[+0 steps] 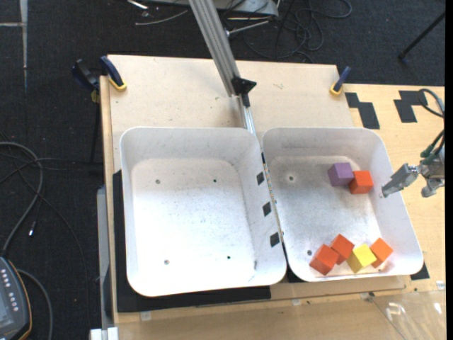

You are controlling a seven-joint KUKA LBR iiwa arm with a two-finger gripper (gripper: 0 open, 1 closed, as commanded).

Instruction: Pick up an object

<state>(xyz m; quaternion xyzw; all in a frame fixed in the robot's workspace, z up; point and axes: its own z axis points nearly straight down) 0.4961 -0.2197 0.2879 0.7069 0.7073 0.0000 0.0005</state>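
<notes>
Gripper [414, 179] at right bin's [396, 163] rim, finger state indiscernible; orange cube [362, 182] just leftward, touching purple cube [340, 173] beyond.

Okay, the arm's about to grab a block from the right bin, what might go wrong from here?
The purple block and an orange block touch, so the gripper may nudge one while closing on the other. The four blocks near the front wall, including the yellow block, are packed tight against the right bin, leaving little finger room.
</notes>
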